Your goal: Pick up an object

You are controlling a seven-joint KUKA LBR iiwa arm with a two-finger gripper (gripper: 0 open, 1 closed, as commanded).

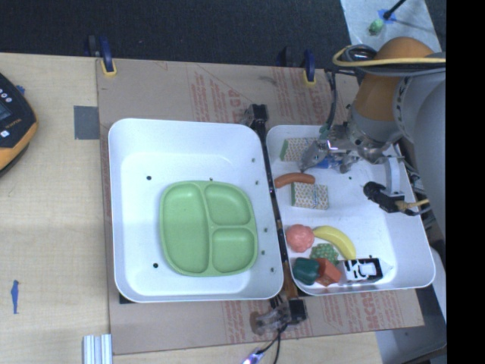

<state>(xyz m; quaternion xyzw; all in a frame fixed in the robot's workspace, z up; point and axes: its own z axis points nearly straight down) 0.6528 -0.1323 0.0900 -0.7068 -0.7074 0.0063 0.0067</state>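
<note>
The right bin (409,237) holds several small items. A brown sausage (294,179) lies near its left wall, with a green-speckled pad (311,196) just below it. A second speckled pad (292,149) sits in the bin's far left corner. My gripper (327,156) hangs low over the far end of this bin, just right of that corner pad and above the sausage. Nothing is visibly held. Toward the near end lie a pink-red ball (300,237), a yellow banana (336,240), a green pepper (306,270), an orange-red piece (329,273) and a black-and-white item (363,268).
The left bin (189,139) holds a green divided plate (208,227). The arm's grey body and orange band (394,74) cover the far right corner of the right bin. A yellow-and-black device (11,127) rests at the bench's left edge. Blue clamps (107,58) hold the cardboard sheet.
</note>
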